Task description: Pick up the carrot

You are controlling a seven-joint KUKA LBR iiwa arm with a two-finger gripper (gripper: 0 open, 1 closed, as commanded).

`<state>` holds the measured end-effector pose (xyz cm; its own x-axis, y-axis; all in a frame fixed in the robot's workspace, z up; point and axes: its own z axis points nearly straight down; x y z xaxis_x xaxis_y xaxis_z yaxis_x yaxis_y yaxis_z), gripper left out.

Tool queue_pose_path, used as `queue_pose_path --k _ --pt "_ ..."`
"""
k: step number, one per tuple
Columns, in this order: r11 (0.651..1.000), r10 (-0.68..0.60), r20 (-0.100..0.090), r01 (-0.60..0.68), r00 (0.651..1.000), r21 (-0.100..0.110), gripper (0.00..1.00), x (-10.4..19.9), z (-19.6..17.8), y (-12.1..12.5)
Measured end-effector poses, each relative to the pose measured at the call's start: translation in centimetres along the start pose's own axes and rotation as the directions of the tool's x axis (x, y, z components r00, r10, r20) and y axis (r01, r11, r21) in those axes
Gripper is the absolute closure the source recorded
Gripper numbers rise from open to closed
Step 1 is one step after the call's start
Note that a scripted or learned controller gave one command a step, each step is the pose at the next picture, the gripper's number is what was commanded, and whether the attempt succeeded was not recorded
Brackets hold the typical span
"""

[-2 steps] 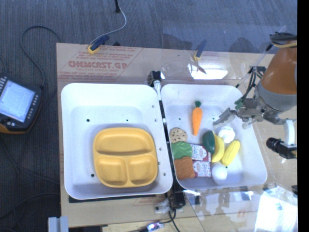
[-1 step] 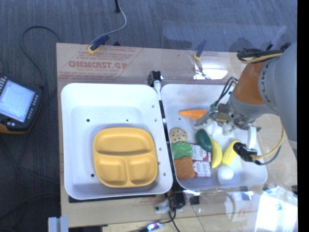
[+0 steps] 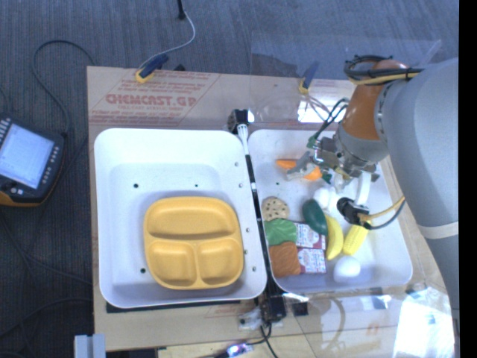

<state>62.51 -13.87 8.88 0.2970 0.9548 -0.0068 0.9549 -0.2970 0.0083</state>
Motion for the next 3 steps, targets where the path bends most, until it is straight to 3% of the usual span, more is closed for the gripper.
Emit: queue_pose_path --k 1,2,3 --pt "1.000 -0.004 0.003 0.004 1.000 -0.003 1.00 0.01 -1.13 0.16" --pt "1.000 -0.003 0.004 0.003 1.000 -0.002 0.00 -0.01 -1.04 0.10" --pt "1.000 -0.006 0.006 0.006 1.000 0.002 1.00 -0.01 -1.82 0.06"
